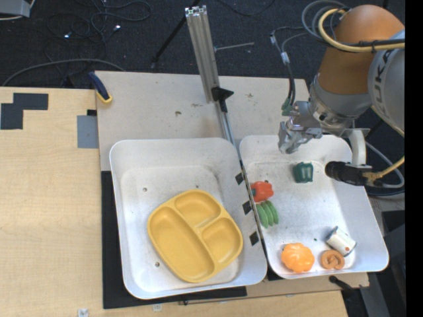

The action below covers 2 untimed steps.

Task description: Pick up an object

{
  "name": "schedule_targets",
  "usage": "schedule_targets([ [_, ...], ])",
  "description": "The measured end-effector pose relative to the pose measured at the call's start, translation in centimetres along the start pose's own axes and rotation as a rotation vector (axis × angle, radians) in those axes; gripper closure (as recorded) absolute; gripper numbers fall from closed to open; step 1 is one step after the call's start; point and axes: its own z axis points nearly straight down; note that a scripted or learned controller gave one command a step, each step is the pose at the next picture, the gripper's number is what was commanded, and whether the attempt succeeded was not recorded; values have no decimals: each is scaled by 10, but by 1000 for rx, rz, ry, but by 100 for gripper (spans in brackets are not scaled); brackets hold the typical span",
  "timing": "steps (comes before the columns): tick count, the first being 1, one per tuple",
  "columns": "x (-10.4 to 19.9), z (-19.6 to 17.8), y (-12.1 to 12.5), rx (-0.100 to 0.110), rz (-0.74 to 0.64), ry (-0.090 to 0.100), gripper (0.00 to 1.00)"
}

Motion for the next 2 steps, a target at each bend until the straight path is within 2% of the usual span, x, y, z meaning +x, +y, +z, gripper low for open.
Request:
schedule_targets([
  [1,49,21,-13,2,0,0,100],
  [2,99,20,-32,2,0,0,100],
])
